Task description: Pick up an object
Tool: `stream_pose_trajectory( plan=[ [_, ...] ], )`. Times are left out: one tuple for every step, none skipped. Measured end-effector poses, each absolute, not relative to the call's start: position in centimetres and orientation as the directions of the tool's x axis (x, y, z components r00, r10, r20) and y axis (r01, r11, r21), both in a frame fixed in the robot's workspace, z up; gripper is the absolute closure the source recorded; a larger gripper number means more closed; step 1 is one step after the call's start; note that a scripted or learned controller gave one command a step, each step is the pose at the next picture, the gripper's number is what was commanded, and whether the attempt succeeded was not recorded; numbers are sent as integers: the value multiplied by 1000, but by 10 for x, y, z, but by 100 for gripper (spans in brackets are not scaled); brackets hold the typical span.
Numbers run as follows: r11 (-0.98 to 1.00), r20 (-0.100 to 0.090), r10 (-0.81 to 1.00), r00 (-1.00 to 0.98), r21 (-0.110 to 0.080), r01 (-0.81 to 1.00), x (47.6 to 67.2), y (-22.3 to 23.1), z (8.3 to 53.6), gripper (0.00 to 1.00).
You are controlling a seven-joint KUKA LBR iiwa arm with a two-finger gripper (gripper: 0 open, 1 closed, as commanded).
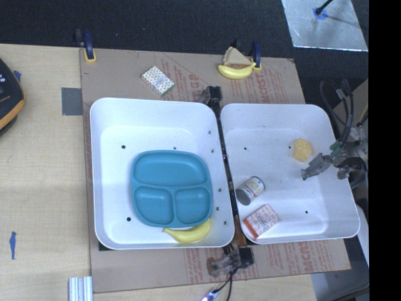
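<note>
- Over in the right bin (pixel 326 221), that's where the pickable stuff is: a small yellowish lump (pixel 302 149) near the upper right, a little can (pixel 250 189) lying on its side by the left wall, and a flat red-and-white packet (pixel 261 221) just below the can.
- Closest candidate to my claw (pixel 315 166) is the yellowish lump, just up and left of it, near but not touching as far as I can see.
- Claw sits low at the bin's right side. Can't tell how the claw is set, it's a dark blurry shape from here. Nothing visibly in it.
- So progress: basically zero. Nothing lifted, everything lying on the bin floor. Whole grab and lift is left, I'd say.
- Left bin (pixel 106 168) has a blue divided plate (pixel 170 187) with a banana (pixel 190 232) tucked at its lower edge.
- Out on the worktop (pixel 37 187): another banana (pixel 235 71) and a small patterned square (pixel 157 79) above the bins.
- Most of my arm is cut off at the right.
</note>
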State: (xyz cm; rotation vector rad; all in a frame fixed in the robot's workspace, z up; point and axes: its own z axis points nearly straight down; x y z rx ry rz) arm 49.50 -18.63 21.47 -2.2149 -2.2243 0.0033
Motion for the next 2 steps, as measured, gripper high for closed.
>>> stream_pose_trajectory(
  plan=[
    [6,0,1000,-6,-5,1000,536,-199,91,0],
    [3,0,1000,-3,-1,1000,602,-212,92,0]
  ],
)
